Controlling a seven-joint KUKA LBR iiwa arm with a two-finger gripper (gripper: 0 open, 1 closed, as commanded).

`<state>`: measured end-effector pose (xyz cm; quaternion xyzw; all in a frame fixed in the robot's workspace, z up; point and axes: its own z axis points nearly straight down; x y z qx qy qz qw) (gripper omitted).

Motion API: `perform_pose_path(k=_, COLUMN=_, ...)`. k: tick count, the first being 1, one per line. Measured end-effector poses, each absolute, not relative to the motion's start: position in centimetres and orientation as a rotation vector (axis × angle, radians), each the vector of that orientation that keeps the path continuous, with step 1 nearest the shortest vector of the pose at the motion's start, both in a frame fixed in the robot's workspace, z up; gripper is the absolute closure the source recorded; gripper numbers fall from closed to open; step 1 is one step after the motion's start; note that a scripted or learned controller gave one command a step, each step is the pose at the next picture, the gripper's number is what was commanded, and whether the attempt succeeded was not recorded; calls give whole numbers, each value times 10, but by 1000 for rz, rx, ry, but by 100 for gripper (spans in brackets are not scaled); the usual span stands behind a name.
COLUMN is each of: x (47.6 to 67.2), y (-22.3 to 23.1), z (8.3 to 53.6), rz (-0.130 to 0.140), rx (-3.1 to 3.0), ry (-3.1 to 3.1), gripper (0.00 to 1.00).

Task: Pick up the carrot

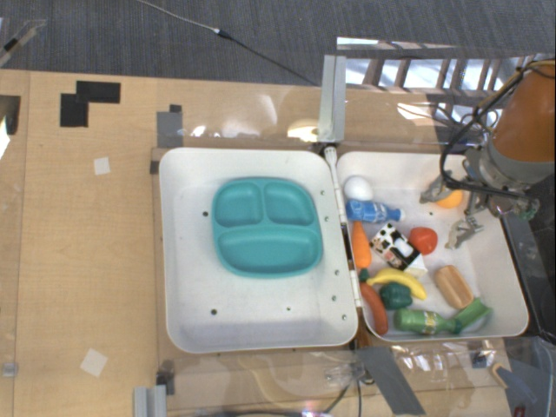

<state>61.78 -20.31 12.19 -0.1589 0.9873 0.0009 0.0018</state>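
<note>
We are hovering our gripper (453, 213), fingers spread and holding nothing, well apart from the carrot (360, 245), which is lying against the right bin (512, 272)'s left wall; the grasp is yet to begin.

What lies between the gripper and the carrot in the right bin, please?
In the camera view, the red tomato and the black-and-white cow toy lie between the gripper and the carrot, which rests by the bin's left wall.
</note>
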Motion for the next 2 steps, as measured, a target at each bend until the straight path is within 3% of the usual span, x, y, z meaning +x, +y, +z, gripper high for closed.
perform_pose_path(k=1, x=613, y=-204, z=109, rz=-5, rx=-858, ry=3013, gripper=0)
perform_pose_path(k=2, x=650, y=-207, z=93, rz=-20, rx=-1152, ry=2902, gripper=0)
